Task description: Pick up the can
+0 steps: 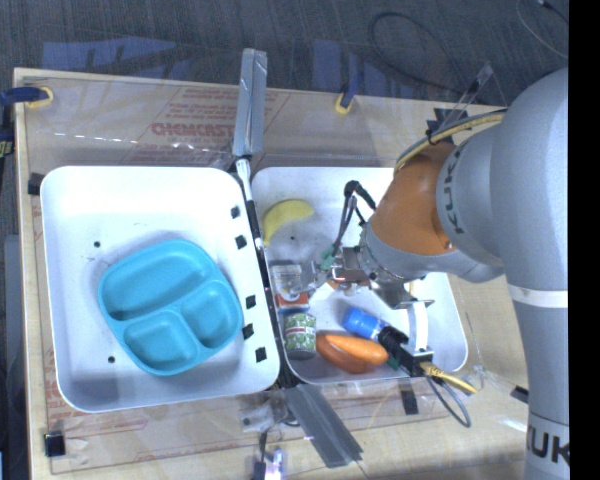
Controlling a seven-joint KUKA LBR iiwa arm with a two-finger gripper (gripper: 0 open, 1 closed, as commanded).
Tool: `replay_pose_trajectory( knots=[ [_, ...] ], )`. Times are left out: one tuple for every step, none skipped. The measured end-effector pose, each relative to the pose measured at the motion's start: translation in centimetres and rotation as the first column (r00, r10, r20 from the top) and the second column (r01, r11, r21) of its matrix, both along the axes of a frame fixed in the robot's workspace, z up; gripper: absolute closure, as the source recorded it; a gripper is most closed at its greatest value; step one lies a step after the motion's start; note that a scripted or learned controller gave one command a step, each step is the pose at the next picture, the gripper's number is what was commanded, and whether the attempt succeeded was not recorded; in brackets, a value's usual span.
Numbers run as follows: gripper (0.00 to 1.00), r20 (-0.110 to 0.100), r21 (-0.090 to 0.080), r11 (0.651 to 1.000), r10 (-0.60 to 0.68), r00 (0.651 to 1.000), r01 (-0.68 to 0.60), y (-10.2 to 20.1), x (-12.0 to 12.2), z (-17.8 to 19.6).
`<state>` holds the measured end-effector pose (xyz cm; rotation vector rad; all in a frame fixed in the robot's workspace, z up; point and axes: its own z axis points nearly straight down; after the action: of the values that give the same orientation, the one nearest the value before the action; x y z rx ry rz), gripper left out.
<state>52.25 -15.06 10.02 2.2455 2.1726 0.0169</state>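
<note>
The can (300, 332), small with a green label and a pale top, stands upright in the right bin (380, 183) close to its left wall and front edge. My gripper (334, 270) hangs over the middle of that bin, up and to the right of the can and apart from it. I see nothing between the gripper and the can, and the wrist hides the gripper's tips.
A clear cup (285, 280) stands just behind the can. A yellow banana (285, 214) lies at the bin's back left. An orange vegetable (349, 352) and a blue object (361, 322) lie right of the can. The left bin (70, 208) holds a blue divided plate (170, 306).
</note>
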Motion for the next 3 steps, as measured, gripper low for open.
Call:
replay_pose_trajectory(
  knots=[
    [0.0,-0.008,0.003,0.999,0.053,0.999,-0.053,-4.3,7.7,0.1],
    [0.0,-0.013,0.004,0.998,-0.067,0.998,0.067,-5.9,2.9,-0.5],
    [0.0,-0.024,0.006,0.995,-0.102,0.994,0.103,-3.7,-2.8,-0.9]
  ],
)
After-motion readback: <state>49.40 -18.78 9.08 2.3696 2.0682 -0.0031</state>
